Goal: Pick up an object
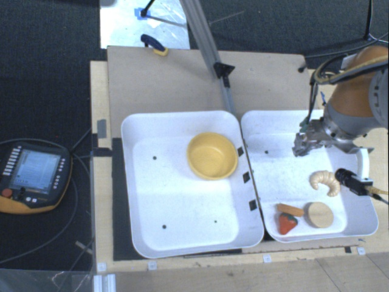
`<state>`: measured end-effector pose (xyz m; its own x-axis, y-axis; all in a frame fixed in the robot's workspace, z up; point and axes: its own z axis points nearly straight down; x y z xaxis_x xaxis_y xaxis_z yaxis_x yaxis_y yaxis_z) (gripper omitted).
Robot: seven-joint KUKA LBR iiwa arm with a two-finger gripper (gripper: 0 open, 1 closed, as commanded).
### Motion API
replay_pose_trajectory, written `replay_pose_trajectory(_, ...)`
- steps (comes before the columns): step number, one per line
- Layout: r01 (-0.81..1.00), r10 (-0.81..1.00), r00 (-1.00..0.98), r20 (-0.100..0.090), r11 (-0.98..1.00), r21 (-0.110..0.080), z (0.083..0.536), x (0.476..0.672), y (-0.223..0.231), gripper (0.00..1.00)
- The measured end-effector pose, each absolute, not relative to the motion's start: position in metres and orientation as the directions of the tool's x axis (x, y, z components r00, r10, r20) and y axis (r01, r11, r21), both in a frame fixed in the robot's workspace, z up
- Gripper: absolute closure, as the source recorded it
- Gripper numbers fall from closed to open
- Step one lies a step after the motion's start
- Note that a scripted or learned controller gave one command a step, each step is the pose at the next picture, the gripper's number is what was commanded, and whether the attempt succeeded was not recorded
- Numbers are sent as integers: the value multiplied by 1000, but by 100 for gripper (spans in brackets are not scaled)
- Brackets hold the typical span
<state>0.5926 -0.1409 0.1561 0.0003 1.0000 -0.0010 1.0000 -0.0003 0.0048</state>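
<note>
1. Off the tabletop's left edge, on the dark floor, lies a control pendant (31, 176) with an orange rim and a lit screen.
2. The left bin (146, 224) sits on the tabletop (182, 81); a yellow bowl (212, 156) stands upright near the bin's far right corner, close to its right wall.
3. The right bin (267, 132) touches the left one along their shared edge.
4. Near the right bin's front edge, a red and orange piece, shaped like a carrot or pepper (287, 218), lies just beside a round tan disc (319, 215).
5. Just behind the disc, towards the bin's right wall, lies a pale croissant-shaped piece (326, 182).
6. The tool (302, 146) hangs over the middle of the right bin, behind the croissant and apart from it; nothing shows in it, and I can't tell whether it is apart or together.
7. The grey arm with its orange band (358, 96) comes in over the tabletop's right edge.
</note>
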Motion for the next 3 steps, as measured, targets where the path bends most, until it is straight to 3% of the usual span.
replay_pose_trajectory(1, 1000, 1000, -1, -1, 1, 6, 209, 594, -141, 100)
replay_pose_trajectory(2, 1000, 1000, -5, 1, 5, 2, 221, 611, -84, 100)
replay_pose_trajectory(3, 1000, 1000, -5, 1, 5, 1, 224, 616, -40, 100)
